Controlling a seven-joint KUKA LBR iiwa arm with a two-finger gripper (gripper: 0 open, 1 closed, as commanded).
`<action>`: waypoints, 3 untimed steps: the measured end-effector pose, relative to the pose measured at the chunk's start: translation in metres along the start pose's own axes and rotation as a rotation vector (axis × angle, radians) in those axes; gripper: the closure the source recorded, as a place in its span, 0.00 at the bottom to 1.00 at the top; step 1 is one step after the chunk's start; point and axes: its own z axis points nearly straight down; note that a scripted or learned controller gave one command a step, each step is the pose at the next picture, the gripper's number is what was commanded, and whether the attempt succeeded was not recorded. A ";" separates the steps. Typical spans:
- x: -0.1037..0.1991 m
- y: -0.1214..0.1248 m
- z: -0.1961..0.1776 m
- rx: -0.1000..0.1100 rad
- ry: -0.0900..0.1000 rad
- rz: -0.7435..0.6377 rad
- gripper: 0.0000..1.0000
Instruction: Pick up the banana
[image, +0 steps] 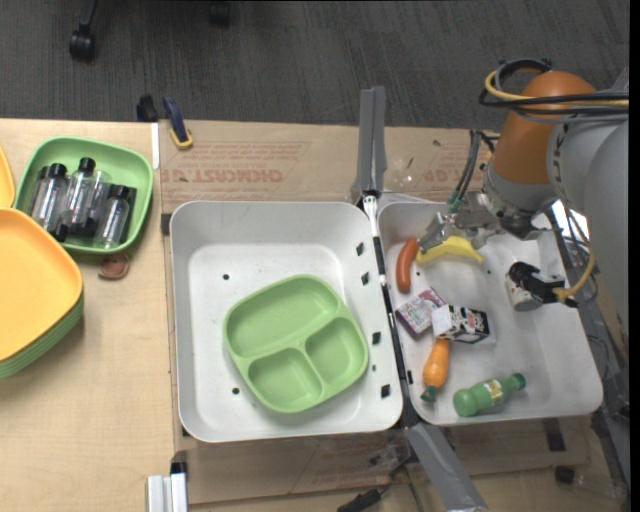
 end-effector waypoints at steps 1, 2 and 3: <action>-0.055 -0.042 0.000 -0.007 -0.003 0.301 0.00; -0.057 -0.111 0.010 0.012 0.002 0.088 0.00; -0.052 -0.047 0.010 0.010 0.001 0.045 0.00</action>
